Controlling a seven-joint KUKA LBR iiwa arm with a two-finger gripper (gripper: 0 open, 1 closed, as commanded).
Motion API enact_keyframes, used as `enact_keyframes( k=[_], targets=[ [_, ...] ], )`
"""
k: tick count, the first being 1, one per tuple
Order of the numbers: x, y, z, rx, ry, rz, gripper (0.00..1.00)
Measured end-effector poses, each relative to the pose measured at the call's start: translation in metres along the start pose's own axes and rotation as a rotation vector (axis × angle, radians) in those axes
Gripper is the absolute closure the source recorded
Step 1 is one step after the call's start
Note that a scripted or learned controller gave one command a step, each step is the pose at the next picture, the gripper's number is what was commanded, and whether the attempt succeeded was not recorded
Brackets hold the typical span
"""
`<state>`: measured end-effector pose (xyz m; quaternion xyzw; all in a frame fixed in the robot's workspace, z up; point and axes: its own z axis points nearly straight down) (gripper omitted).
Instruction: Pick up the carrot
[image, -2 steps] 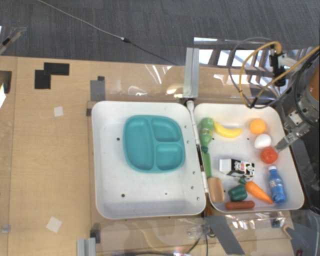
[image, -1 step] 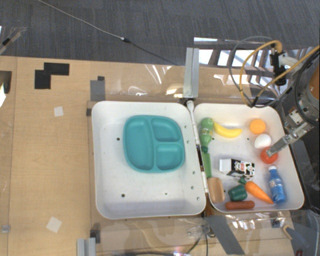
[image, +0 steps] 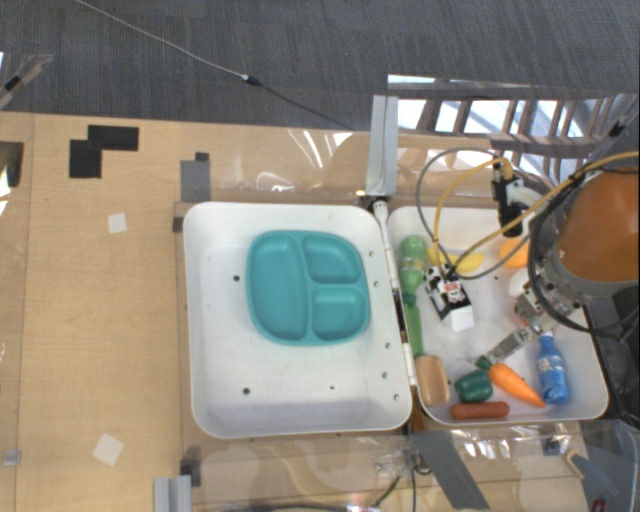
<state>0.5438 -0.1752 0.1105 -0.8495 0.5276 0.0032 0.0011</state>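
Fingers hover just up-left of the carrot, apparently parted and grasping nothing. Carrot lies in right bin, touching green pepper and near bottle. Descend squarely across its narrow width, avoiding neighbours.

A robotics lab was indicated by a wooden bench bearing two white bins, toy food and cabling.
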Motion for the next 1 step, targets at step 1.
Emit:
enact_keyframes(
  k=[1],
  targets=[
    [-0.0086,0.0083,0.0222,0.010,0.013,0.003,0.00]
  ],
)
